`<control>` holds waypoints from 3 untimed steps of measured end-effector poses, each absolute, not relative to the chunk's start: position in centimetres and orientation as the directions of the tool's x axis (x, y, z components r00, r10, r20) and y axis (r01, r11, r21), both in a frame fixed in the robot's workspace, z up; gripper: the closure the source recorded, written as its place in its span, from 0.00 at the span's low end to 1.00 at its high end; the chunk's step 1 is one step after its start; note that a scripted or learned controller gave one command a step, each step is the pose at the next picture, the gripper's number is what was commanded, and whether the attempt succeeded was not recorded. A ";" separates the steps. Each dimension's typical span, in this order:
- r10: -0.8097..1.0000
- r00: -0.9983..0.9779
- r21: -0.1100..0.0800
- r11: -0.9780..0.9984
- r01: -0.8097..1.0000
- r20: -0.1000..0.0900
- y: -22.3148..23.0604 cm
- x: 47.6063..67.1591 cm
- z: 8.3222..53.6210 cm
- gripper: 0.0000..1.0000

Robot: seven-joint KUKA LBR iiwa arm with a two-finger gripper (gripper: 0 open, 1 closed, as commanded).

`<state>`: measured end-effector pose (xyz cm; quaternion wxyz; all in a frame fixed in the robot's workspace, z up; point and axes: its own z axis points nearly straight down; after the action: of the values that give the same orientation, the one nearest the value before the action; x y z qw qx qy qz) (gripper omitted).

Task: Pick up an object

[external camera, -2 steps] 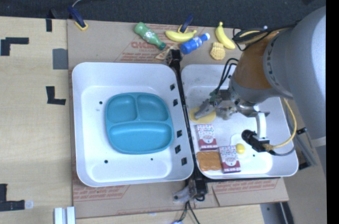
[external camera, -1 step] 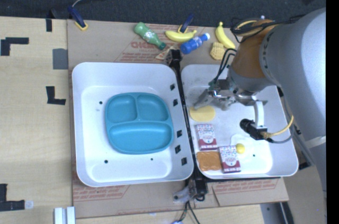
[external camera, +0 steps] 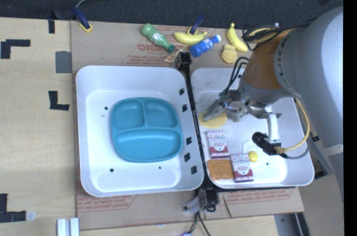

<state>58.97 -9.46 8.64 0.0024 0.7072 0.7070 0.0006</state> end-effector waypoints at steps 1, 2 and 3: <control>1.000 0.002 0.011 -0.002 1.000 -0.005 -9.7 59.2 9.9 1.00; 1.000 0.001 0.005 -0.001 1.000 -0.003 -9.5 59.0 9.7 0.00; 1.000 -0.001 0.005 0.001 1.000 -0.001 -10.1 56.1 8.6 0.00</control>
<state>56.07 -10.08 8.65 0.0023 0.7068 0.7074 0.0013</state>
